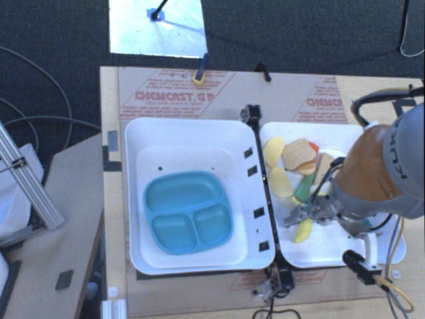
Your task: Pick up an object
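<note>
Currently noting a small yellow piece lying in the right bin, toward its front edge and just beside the gripper, perhaps touching it. Not managing to tell whether the gripper is apart, together or clamped on anything, as its tip is blending into the clutter around it. Seeing a green piece lying just behind the gripper, pointing toward the bin's far edge. Finding two pale yellow ovals lying along the bin's left wall, one behind the other, and a tan bread slice resting near the far left corner over something orange. Watching the grey arm with its orange band reaching in over the bin's right half. Moving outward, seeing a blue divided tray sitting in the middle of the left bin. Noting both bins resting on a cardboard sheet with red lettering, covering the surface.
</note>
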{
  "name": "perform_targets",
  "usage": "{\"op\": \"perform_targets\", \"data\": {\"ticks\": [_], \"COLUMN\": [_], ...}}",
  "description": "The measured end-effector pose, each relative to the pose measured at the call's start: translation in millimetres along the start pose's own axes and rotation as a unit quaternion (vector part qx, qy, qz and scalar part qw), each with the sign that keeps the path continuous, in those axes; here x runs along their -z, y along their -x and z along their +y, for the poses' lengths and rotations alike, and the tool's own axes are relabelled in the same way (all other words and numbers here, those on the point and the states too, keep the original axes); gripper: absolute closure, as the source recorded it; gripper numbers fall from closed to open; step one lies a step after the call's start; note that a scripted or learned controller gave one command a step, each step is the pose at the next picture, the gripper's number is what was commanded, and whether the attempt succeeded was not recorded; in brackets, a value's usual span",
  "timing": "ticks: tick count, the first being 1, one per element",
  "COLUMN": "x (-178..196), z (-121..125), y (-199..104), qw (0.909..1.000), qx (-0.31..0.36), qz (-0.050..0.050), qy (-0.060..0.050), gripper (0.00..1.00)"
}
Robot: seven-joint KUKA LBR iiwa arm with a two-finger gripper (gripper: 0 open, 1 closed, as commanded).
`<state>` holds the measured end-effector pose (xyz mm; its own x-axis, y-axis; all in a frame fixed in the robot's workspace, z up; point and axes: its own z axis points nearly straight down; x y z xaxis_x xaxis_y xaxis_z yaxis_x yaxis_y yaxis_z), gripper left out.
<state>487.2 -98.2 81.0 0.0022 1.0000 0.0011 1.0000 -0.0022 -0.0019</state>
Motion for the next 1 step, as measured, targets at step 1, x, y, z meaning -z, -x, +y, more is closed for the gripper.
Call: {"op": "perform_targets", "data": {"ticks": [1], "x": [14.2], "z": [3.6], "y": [-0.5], "qw": [1.0000], "qx": [0.001], "qz": [-0.001], "qy": [0.004], "gripper": [1.00]}}
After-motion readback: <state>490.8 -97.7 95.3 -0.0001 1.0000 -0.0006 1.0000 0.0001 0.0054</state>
